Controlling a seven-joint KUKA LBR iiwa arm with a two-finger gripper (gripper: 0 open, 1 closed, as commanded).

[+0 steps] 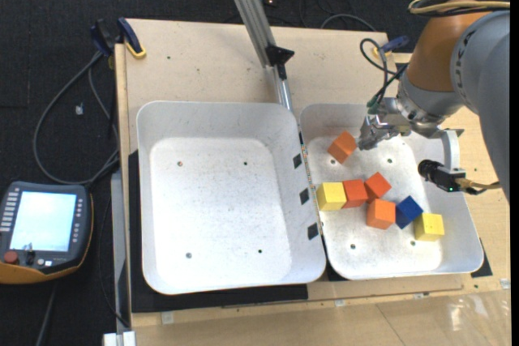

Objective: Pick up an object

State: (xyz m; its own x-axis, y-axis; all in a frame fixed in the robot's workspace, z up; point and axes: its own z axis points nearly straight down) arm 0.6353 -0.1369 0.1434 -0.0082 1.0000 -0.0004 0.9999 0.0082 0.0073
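My gripper (371, 134) hangs low over the back of the right bin (389, 267), reaching in from the right under the orange-banded wrist. An orange block (342, 147) lies tilted on the bin floor just to its left, close to the gripper tip but not visibly between the fingers. Further forward sits a cluster of blocks: a yellow one (331, 196), a red-orange one (355, 192), a red one (378, 185), an orange one (380, 213), a blue one (409, 210) and another yellow one (429, 226).
The left bin (162, 174) adjoins the right one along a shared rim with black clips (306, 194). A slanted metal pole (251, 8) ends at the back between the bins. A teach pendant (42, 231) lies off the bench at left.
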